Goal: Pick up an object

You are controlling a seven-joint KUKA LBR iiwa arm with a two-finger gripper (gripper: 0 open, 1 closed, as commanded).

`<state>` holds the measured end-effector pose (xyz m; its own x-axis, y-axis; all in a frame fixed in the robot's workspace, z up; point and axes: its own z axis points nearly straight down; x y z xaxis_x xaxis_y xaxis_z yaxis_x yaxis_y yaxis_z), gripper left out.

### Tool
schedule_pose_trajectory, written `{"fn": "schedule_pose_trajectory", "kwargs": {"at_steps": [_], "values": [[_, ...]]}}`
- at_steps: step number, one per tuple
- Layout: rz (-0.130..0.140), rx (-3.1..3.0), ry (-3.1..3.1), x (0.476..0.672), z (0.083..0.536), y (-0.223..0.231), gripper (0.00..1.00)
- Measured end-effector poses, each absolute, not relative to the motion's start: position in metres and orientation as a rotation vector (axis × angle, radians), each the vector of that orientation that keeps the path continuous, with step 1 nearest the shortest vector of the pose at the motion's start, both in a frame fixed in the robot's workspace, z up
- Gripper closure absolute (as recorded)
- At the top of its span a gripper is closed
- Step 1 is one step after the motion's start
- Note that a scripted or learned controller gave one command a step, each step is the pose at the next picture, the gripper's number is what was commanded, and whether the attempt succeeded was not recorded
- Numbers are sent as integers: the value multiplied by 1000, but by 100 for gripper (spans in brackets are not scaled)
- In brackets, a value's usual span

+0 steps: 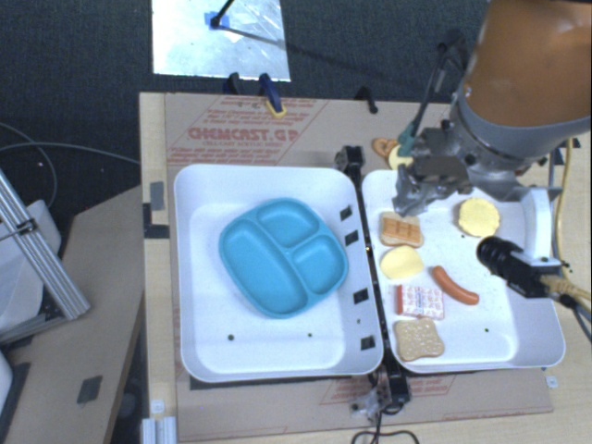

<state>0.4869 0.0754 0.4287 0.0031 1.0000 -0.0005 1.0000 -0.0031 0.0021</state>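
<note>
Speckled brown toast slice point(419, 339) lies at the right white bin's point(536, 345) near edge; square ridged waffle point(401, 230) sits just under the grey tool point(413, 199) (finger spread unclear). Glossy blue plastic divided plate point(281, 256) occupies the left bin point(208, 340).

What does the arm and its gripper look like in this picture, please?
The arm is bulky and rounded, with a broad orange band above a grey wrist section. The gripper below is a compact dark grey metal block. Thin black cables run down along its left side.

Dark carpet floor point(74, 54), tan bench point(102, 276)
</note>
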Motion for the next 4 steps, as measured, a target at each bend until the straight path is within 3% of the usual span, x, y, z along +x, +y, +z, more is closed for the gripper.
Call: {"fn": "schedule_pose_trajectory", "kwargs": {"at_steps": [2,3,4], "values": [[12,2206,2230,488,452,78,100],[6,2213,2229,486,448,123,100],[-5,2224,2221,486,386,102,100]]}}
